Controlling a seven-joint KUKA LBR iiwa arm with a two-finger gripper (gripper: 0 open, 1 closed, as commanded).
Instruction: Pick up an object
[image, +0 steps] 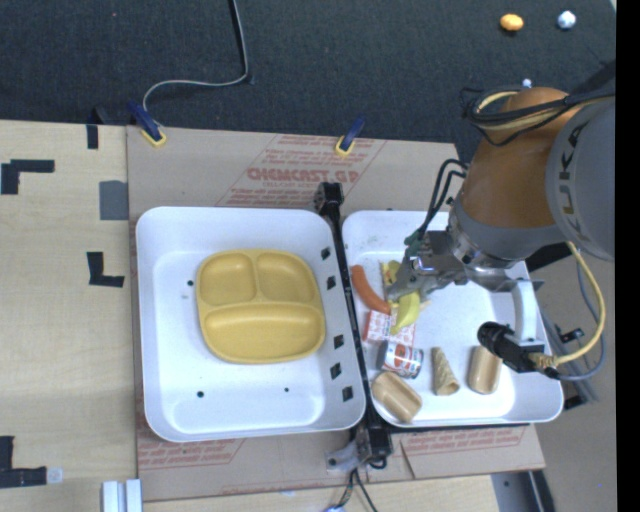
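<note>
My gripper (408, 278) hangs low over the left part of the right bin (540, 405), reaching in from the right. Right under it lies a yellow banana-like piece (406, 314), partly hidden by the gripper. An orange carrot-like stick (368, 289) lies just to its left. Toward the front lie a red and white packet (377, 325), a red and white can (403, 358), a bread roll (396, 396), a tan cone (443, 371) and a tan cylinder (484, 370). I cannot make out whether anything is held.
The left bin (165, 330) holds a yellow divided plate (262, 305). A black divider (338, 290) runs between the bins. The arm's orange band (510, 170) and grey body cover the right bin's back right. Cables trail at the right.
</note>
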